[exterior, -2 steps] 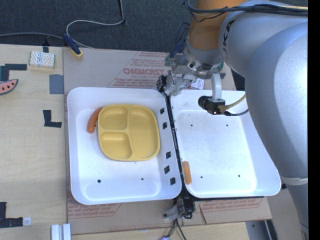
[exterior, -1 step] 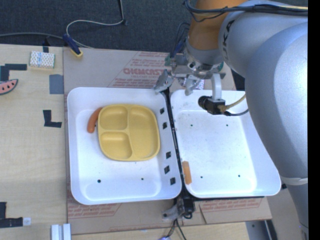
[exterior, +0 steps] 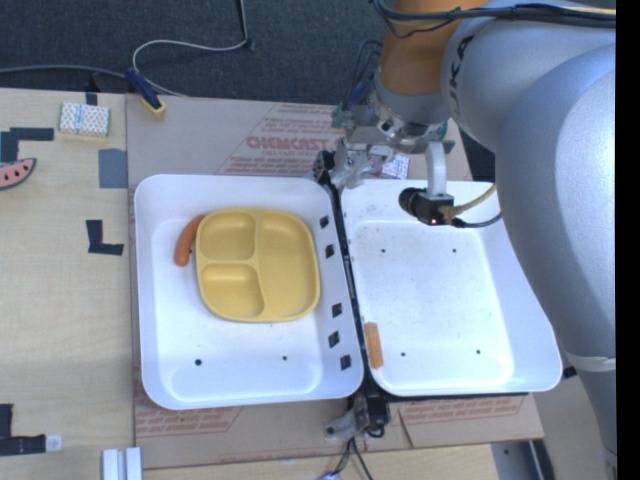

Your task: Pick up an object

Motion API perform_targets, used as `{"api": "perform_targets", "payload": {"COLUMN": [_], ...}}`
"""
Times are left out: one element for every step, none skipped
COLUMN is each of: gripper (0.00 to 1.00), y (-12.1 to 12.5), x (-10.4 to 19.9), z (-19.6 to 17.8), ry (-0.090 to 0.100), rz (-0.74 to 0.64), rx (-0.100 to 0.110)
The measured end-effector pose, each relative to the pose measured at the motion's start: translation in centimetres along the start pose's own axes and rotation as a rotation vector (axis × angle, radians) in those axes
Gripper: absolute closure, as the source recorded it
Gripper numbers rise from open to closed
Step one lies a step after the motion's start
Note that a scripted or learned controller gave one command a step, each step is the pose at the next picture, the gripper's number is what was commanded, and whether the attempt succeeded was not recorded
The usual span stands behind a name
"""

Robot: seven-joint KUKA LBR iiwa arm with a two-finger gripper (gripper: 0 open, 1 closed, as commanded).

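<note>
A yellow divided plate (exterior: 258, 265) lies in the left bin (exterior: 165, 368). An orange sausage-shaped piece (exterior: 185, 241) rests against the plate's left edge. A small orange piece (exterior: 373, 345) lies at the left wall of the right bin (exterior: 470, 368), near the front. My gripper (exterior: 342, 169) hangs above the far end of the divider between the two bins, well away from all three objects. I see nothing between its fingers.
The grey arm (exterior: 560, 118) covers the right side and the far right corner of the right bin. Cardboard (exterior: 270, 143) lies under the bins. On the wooden bench at left sit a small patterned block (exterior: 84, 119) and black tape marks. A cable (exterior: 190, 53) runs along the back.
</note>
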State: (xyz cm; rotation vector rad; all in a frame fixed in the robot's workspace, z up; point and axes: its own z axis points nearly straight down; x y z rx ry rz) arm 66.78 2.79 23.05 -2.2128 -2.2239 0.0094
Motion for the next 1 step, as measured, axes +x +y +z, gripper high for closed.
{"api": "perform_targets", "payload": {"gripper": [0.00], "y": [-0.01], "x": [-0.01], "z": [0.01], "ry": [-0.001], "rz": [0.000], "rx": [0.000]}}
